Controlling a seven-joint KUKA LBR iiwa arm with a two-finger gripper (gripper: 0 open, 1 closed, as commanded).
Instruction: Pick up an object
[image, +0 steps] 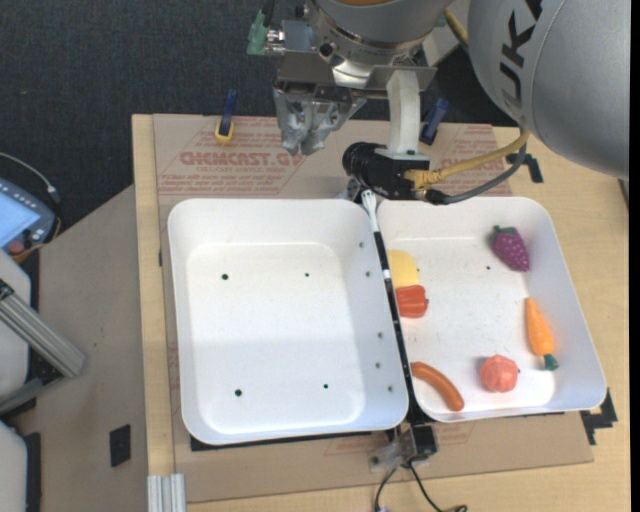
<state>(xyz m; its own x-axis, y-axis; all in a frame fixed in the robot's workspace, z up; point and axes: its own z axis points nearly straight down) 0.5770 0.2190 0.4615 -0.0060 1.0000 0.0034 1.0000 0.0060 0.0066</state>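
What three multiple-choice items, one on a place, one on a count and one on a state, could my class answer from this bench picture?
1. Where does the purple grape bunch lie?
A. In the left bin
B. Near the far right corner of the right bin
C. On the cardboard in front of the bins

2. How many toy foods lie in the right bin?
A. Three
B. Nine
C. Six

3. How does the hand stand?
A. Raised above the cardboard behind the left bin
B. Pressed down on the carrot
C. Resting on the floor of the right bin

Answers: 1 B, the grapes sit by the far right corner. 2 C, grapes, carrot, round red fruit, sausage, red piece and yellow piece. 3 A, it hangs beyond the bins' far rim.
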